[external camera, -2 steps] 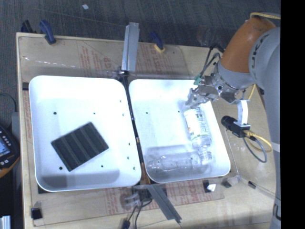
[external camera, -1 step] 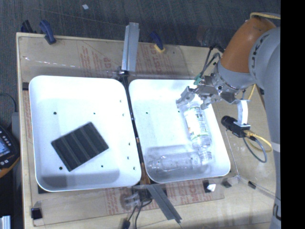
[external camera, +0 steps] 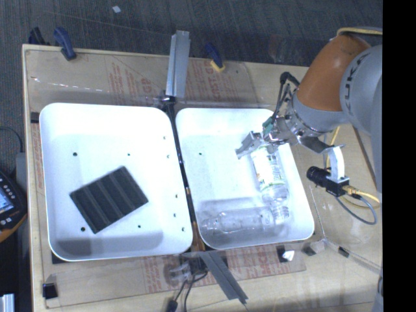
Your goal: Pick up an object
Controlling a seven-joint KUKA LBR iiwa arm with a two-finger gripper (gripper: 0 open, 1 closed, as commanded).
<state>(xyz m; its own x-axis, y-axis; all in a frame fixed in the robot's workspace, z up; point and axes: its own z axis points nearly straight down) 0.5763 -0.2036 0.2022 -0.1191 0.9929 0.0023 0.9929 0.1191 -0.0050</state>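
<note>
We've got a wooden worktop carrying two white bins side by side, left bin and right bin.

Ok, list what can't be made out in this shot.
- Gripper, camera view: too small and blurred to tell open or shut, or touching the labelled bottle.
- Clear bottle: transparent against the right bin, outline vague.
- Label text: too small.
- Dark ridged pad: underside hidden.

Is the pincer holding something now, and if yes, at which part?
It cannot be told. The pincer is low over the right bin, at the upper end of a clear bottle, but no grip shows.
</note>
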